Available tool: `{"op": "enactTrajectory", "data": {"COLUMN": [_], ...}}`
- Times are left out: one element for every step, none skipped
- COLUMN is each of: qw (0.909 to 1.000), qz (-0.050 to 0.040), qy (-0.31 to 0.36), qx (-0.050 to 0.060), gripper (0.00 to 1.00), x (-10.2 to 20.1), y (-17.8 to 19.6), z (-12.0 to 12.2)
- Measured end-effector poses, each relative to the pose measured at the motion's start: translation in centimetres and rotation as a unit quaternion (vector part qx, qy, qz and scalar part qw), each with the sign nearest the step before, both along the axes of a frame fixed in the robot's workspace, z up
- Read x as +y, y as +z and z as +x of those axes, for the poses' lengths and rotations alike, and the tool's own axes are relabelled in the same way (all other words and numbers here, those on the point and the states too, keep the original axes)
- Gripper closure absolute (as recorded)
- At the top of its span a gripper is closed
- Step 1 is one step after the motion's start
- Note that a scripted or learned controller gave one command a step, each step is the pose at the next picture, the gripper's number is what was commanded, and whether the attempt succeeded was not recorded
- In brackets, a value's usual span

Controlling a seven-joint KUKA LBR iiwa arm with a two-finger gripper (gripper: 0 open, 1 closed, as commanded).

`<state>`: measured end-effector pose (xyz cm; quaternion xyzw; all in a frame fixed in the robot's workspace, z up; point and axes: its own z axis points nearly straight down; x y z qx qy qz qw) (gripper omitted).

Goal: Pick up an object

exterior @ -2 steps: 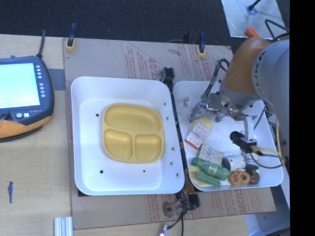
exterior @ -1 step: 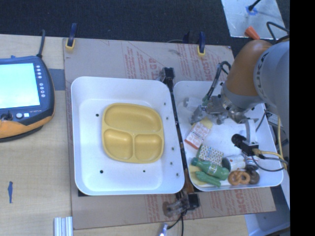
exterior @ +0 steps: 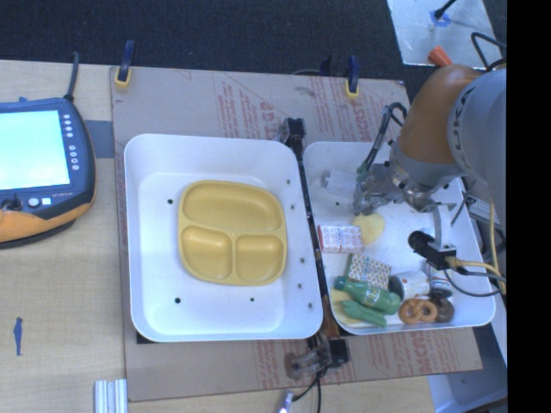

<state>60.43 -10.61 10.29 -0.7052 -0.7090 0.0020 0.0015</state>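
My gripper [exterior: 372, 203] is down in the right bin [exterior: 320, 163], near its middle. Just below its tip lies a pale yellow rounded object [exterior: 371, 228], touching or nearly touching it. A pink and white box [exterior: 340, 237] lies to the left of that object. Toward the front of the bin are a green patterned packet [exterior: 369, 270], a green bottle [exterior: 368, 295] and a green pod-shaped piece [exterior: 360, 314]. A pretzel [exterior: 417, 311] and a dark brown ring [exterior: 442, 305] sit at the front right.
The left bin [exterior: 146, 308] holds a yellow divided plate [exterior: 232, 231]. A handheld control tablet [exterior: 39, 166] lies on the bench at the far left. Clamps [exterior: 352, 74] hold the cardboard base at the back edge. The arm's grey and orange body [exterior: 448, 119] overhangs the right bin's back right.
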Motion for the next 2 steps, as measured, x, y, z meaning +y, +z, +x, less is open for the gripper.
{"op": "enactTrajectory", "data": {"qw": [1.0,1.0], "qz": [-0.0003,-0.0002], "qy": [0.0,0.0], "qx": [0.0,0.0], "gripper": [0.0,0.0], "x": [0.0,-0.4], "y": [0.0,-1.1], "z": [0.0,-1.6]}}
